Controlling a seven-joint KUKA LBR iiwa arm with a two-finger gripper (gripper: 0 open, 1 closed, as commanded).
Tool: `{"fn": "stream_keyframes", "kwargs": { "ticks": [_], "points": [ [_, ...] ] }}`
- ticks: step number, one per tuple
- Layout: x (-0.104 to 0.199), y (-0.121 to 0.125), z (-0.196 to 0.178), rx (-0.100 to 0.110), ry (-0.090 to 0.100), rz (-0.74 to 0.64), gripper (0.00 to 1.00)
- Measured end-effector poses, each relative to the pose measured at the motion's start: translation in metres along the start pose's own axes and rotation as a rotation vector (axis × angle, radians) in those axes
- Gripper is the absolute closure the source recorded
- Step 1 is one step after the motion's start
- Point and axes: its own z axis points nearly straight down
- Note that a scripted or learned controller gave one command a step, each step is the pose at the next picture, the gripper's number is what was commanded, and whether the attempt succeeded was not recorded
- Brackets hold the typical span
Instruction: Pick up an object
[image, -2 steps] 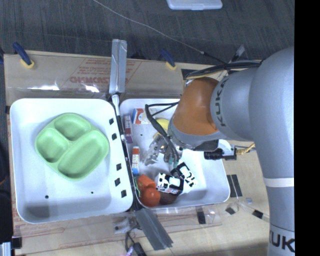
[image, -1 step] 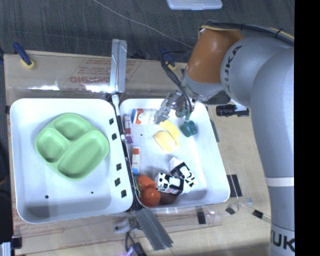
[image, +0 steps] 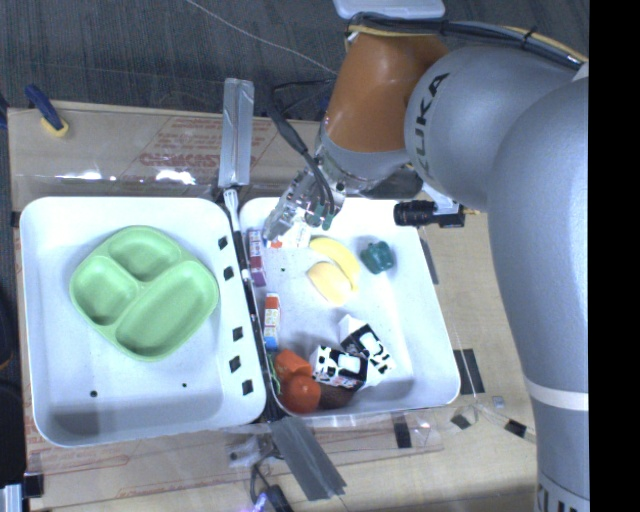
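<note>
Now | hand (image: 288, 222) fingers: cannot tell | yellow banana (image: 333, 268) just right, apart | right bin (image: 425, 330)

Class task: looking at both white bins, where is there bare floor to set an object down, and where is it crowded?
Free: the left white bin, below the green divided plate. Crowded: the right white bin, with yellow banana, teal lump, red tomato-like pieces and black-and-white cow toy.

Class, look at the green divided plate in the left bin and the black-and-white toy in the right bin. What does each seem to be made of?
Green divided plate: probably moulded plastic, matte, with smooth rounded compartment edges. Black-and-white toy: possibly soft plush or fabric, judging by its lumpy shape; too small to be sure.
</note>
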Motion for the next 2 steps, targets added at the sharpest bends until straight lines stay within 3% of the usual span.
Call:
{"fn": "stream_keyframes", "kwargs": {
  "ticks": [2],
  "points": [
    [0.000, 0.002, -0.019, 0.003, -0.003, -0.016, 1.00]
  ]
}}
